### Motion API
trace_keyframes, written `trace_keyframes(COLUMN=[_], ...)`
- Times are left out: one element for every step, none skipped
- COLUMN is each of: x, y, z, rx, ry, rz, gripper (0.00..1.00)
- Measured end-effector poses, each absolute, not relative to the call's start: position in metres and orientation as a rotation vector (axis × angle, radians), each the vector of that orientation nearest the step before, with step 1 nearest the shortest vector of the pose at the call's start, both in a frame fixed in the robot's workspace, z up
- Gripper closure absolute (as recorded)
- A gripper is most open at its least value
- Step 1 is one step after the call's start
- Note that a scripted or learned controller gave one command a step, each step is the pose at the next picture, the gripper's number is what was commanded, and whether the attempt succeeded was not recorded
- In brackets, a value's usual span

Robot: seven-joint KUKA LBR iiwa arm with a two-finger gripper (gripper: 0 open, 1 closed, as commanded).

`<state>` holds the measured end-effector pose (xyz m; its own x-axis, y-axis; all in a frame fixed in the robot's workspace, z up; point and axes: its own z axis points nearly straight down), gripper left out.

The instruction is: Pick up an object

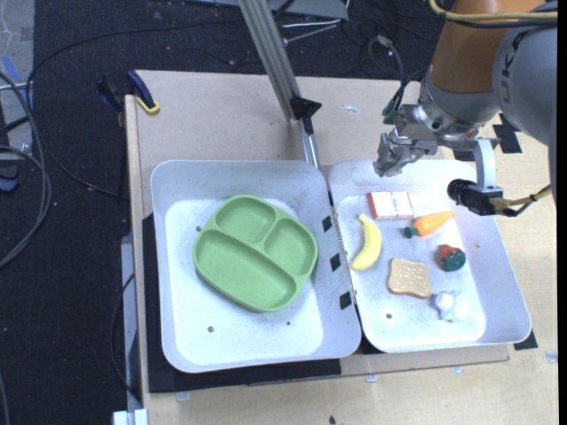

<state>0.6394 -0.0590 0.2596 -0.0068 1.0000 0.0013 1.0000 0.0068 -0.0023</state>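
Pink-and-white rectangular block (391,204) lies nearest below the gripper (390,162), whose state I cannot tell; a straight descent, centred across its short sides, seems best.

Camera count: one fixed view.
Position: above the bench (221,122), raised well over it.
Facing: downward at a slant, so the far edge of the bench sits toward the top of the picture and the near edge toward the bottom.
Distance: far enough to take in both white bins whole, the left bin (177,326) and the right bin (496,317) side by side, plus dark floor (62,193) with cables around the bench.
Arm entry: the arm (496,42) comes in from the upper right, close to the lens and cut off by the picture's edge.
Framing: the bins fill the middle and lower part.
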Motion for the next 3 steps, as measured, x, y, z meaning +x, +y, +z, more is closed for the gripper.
trace_keyframes(x=[0.627, 0.612, 0.603], y=[-0.01, 0.04, 0.096], z=[0.242, 0.227, 0.221], rx=[-2.212, -2.211, -2.211], ry=[-2.227, -2.227, -2.228], rz=[0.002, 0.002, 0.0], gripper=[1.0, 1.0, 1.0])
